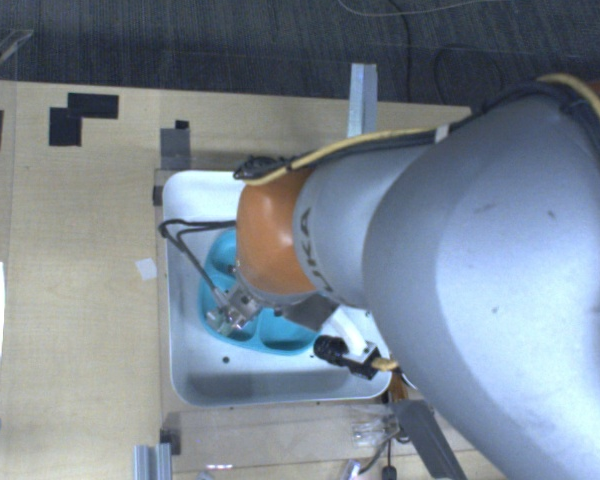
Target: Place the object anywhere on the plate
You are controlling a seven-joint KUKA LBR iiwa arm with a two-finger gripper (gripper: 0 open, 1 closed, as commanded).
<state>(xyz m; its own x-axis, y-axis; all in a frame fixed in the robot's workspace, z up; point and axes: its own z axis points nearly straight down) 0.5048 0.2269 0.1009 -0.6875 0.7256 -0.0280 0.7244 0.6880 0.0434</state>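
Nearest me, the white bin (195, 388) on the tabletop (70, 318) holds a blue plate (280, 333). The tool (230, 313) hangs low over it, seemingly at the placing step. Whether its grip is spread or pinching, I cannot tell. The object, its whereabouts and its heading are hidden beneath the arm (460, 268).

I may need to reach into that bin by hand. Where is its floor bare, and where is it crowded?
Bare: the white bin's strip left of the blue plate, and the floor along its near wall. Crowded: the middle, where the gripper and arm hang over the plate.
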